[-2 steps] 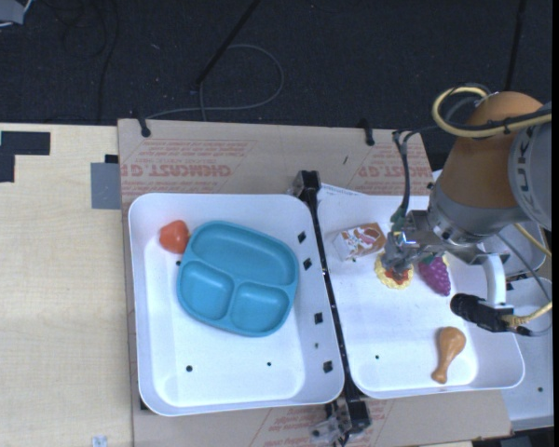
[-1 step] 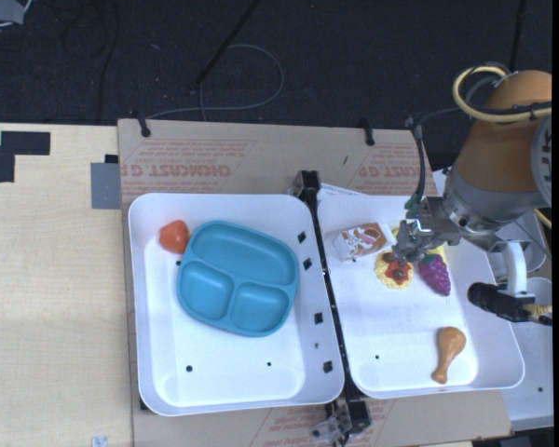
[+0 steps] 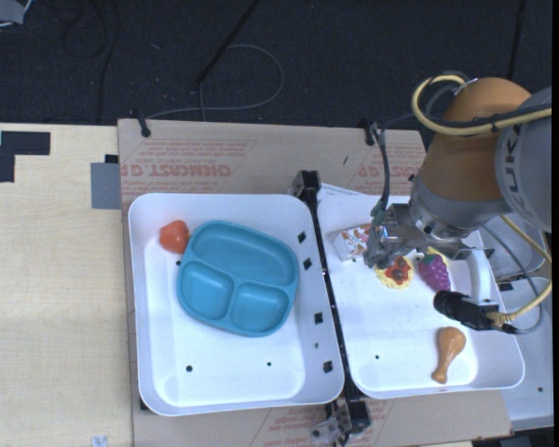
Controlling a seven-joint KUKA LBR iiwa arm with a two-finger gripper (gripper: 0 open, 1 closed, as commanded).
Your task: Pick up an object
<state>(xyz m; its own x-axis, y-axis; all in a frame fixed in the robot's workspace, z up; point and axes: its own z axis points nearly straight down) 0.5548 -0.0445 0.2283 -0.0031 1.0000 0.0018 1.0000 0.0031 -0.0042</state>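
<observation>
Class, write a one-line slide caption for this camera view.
Gripper over right bin by toy pizza slice, grapes; blue tray in left bin.

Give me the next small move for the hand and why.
Probably a short straight descent onto the yellow toy. The hand sits low in the right bin, right at the toy's upper left edge, with the purple grapes close beside it on the right. Nothing is visibly gripped yet. The drumstick lies farther off toward the near edge.

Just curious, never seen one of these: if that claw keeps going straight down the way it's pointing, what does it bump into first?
Probably the small yellow-and-red toy just under the gripper, with the purple grapes beside it. Depth is hard to judge.
</observation>
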